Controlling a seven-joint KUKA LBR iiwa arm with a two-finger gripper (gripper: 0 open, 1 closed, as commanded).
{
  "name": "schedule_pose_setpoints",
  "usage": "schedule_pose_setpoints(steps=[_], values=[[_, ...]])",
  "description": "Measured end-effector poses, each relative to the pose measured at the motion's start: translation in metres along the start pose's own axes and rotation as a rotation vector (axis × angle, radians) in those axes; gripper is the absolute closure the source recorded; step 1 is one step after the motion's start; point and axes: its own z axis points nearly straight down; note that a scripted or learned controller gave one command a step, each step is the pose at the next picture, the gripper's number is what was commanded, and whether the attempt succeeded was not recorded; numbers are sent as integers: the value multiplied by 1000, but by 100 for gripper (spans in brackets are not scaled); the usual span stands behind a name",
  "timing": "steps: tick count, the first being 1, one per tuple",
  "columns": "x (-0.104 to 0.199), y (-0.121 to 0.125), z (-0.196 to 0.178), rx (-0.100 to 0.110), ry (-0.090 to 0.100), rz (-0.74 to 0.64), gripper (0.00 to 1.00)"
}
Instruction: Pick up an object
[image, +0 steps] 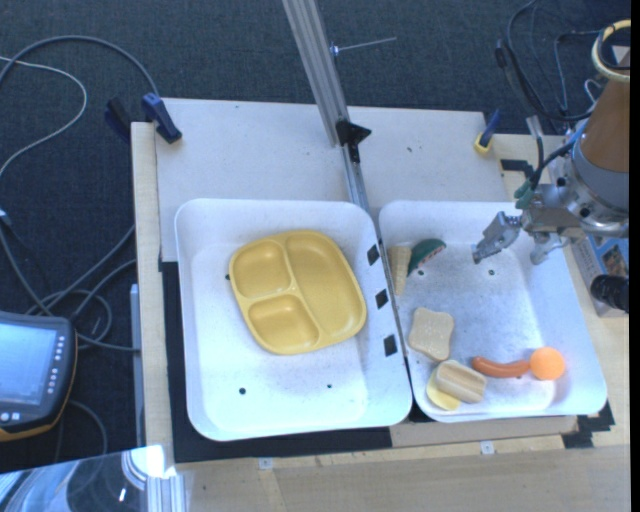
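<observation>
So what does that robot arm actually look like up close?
The arm is grey metal with a broad orange-brown band above the wrist. Dark cables loop around it. It ends in a small grey gripper with two slim metal fingers.

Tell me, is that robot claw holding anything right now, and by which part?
Nothing is held. The gripper hangs open above the right bin, with nothing between its fingers; the toy food lies lower in that bin.

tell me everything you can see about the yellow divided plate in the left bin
The yellow plate looks like smooth moulded plastic, a rounded rectangle with raised ridges splitting it into three compartments: two toward the far side, one wider toward the near side. It lies flat and face up, turned at a slight angle, on the floor of the left bin, near the middle. Nothing lies in its compartments and nothing else touches it. The gripper is over the other bin.
</observation>
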Motion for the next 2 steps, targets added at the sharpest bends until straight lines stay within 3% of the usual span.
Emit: schedule_pose_setpoints(steps=[1, 2], values=[[0, 0, 0, -1, 0, 1, 0], [-7, 4, 47, 5, 0, 2, 0]])
